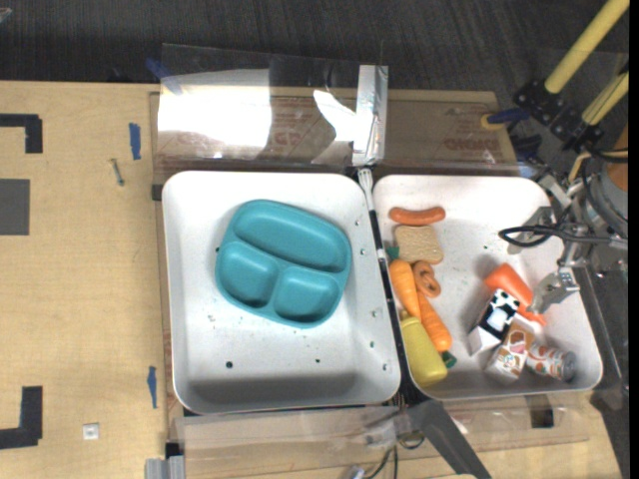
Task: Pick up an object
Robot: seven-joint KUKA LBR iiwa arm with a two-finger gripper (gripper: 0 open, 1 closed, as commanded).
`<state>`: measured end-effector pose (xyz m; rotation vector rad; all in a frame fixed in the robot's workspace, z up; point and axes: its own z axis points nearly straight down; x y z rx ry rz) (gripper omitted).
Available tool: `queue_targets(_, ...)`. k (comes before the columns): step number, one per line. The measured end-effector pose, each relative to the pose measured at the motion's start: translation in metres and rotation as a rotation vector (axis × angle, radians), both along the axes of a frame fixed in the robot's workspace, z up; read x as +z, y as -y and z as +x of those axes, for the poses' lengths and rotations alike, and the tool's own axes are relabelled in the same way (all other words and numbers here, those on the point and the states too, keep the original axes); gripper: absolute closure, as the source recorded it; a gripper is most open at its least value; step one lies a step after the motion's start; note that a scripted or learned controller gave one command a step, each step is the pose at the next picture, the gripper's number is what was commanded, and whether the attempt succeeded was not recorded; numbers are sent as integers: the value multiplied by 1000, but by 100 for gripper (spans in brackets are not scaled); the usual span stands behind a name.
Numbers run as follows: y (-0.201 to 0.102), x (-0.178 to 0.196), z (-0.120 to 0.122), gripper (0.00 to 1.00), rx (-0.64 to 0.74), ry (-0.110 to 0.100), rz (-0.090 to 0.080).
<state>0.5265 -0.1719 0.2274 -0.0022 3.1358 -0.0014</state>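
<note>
At right edge of frame, found gripper [557, 285] low over the right side of the right bin [469, 193], carried on the arm [599, 267] that enters from the right, with a black cable [524, 234] looping just above and to its left. Cannot tell whether released or clenched: too small and too cluttered to judge. Cannot confirm anything in its grasp.

Just left of gripper, located carton [502, 302], orange on top with black-and-white print below. Lies close beside the gripper, possibly touching; cannot settle which. Runs with its long axis on a steep diagonal, upper right to lower left.

Below carton, toward lower right corner of the bin, located can [529, 359], on its side, long axis roughly left to right, touching or nearly touching the carton's lower end.

Judged carton the nearest candidate: lies left and slightly down from the gripper, so calls for only a short shift leftward, with closing direction set across the diagonal, not along it. Flagged crowding by the can as a risk to a clean grasp.

Further left, along the bin's left wall, recorded from top to bottom: sausage [416, 214], bread [417, 241], carrot [404, 287], bottle [424, 355]. All well apart from the gripper.

Beyond, at centre left of frame, recorded left bin [190, 347] holding a teal plate [285, 262], farthest from the gripper.
</note>
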Motion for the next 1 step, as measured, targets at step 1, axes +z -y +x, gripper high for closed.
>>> queue_targets(1,-26,-113,-3,0,185,22,-10)
